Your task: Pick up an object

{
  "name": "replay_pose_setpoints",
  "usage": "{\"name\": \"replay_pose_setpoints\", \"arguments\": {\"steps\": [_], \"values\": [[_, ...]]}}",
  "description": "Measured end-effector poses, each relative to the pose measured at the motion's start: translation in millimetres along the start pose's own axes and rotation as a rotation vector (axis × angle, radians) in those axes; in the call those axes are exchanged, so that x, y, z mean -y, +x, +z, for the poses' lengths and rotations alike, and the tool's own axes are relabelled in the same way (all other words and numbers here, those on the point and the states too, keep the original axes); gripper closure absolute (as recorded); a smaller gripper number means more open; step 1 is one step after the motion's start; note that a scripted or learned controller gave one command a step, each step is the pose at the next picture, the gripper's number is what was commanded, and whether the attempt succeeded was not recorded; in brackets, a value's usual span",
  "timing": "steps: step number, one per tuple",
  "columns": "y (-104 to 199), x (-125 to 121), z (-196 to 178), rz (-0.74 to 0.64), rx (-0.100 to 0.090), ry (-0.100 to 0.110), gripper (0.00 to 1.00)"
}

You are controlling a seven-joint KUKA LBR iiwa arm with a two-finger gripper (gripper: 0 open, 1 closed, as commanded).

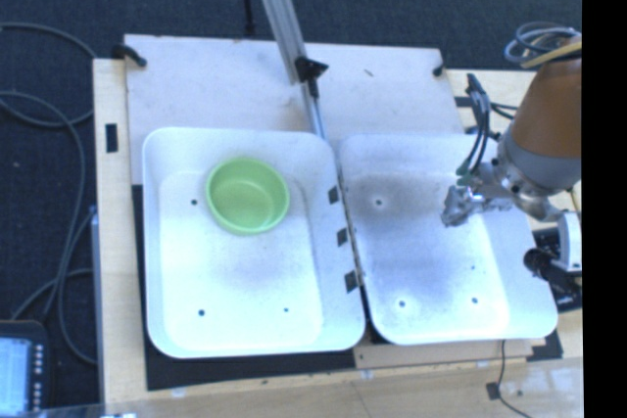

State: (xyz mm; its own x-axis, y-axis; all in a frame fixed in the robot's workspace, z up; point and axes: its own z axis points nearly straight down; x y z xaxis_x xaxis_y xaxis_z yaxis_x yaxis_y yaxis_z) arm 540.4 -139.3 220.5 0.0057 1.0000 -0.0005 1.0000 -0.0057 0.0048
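Bowl (248, 196), green and upright, sits toward the back of the left bin (176, 308), well apart from the gripper (457, 208) poised over the right bin (431, 308), nothing visibly between its fingers, their spread too small to tell.

Green bowl (248, 196) in white left bin (167, 240); right of it, white bin (431, 308) with grey scuffing; orange-banded arm (551, 117).
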Motion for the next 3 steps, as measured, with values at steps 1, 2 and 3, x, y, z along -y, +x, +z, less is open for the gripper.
{"name": "replay_pose_setpoints", "arguments": {"steps": [1, 2, 3], "values": [[0, -2, -8, -0.006, 0.0, 0.005, 1.0], [60, 3, -18, -0.017, -0.004, 0.008, 1.0], [118, 6, -27, -0.017, -0.003, 0.008, 1.0]]}}
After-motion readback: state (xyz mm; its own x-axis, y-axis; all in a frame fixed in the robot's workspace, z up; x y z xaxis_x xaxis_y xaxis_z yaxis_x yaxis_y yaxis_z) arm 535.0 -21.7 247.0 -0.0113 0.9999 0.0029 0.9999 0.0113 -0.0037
